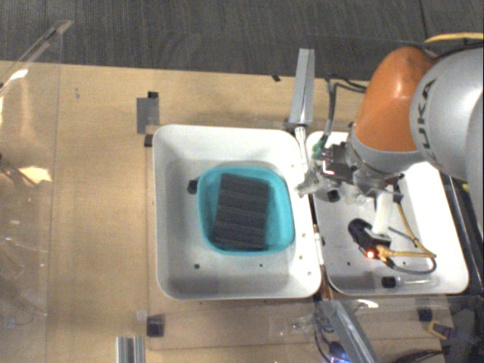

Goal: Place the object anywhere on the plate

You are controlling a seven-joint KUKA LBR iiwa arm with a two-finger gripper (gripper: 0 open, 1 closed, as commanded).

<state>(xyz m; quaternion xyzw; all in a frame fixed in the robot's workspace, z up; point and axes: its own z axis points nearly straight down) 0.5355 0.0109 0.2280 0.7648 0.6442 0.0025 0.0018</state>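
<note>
A dark ribbed block (242, 210) lay flat on a turquoise plate (283, 218), near its middle, and the plate sat in the left bin (174, 225), slightly toward that bin's right side. The arm (423, 104) hung over the right bin (446, 271), its orange band above the wrist by the wall shared by the two bins. The gripper (363, 203) pointed down into the right bin, well apart from the block, and whether it was wide or narrow could not be told.
</note>
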